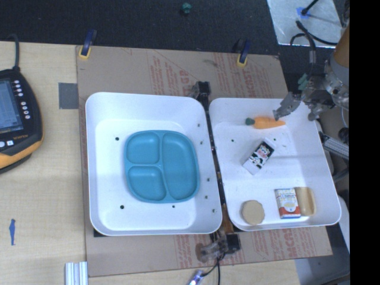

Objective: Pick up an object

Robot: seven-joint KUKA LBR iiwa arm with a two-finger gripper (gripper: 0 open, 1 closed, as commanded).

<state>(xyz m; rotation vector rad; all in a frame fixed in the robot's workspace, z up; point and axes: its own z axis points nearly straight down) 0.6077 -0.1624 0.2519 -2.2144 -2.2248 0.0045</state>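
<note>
In left bin (107,159): blue plate (161,165).

Blue three-part plate (161,165) lying in white bin (95,159), well left of the pincer (281,113). Orange-edged pendant (15,120) farther left still. Blue clamp (242,51) on cardboard sheet (148,70), near, up-left; second clamp (87,43) far left.

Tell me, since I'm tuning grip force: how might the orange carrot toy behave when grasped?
The small orange carrot-shaped toy with a green tip looks tapered and rounded, so it may roll or slip sideways. It seems small, probably light.
</note>
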